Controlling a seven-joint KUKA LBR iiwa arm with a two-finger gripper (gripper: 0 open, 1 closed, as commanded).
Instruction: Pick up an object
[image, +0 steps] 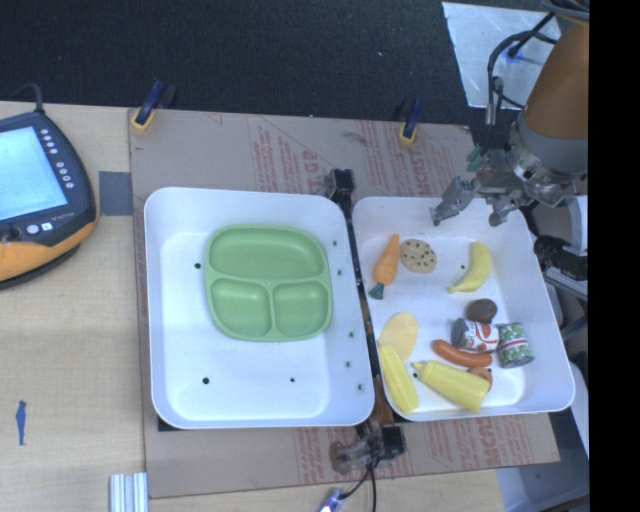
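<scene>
A robot gripper (473, 203), fingers spread apart and holding nothing, hangs above the far edge of the right bin (553, 398), likely poised to choose a toy. Nearest below it lie a cookie (418, 256) and banana (473, 268).

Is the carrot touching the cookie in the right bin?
Apart. The camera view shows a plain strip of white bin floor between the carrot and the cookie, which lie side by side.
</scene>
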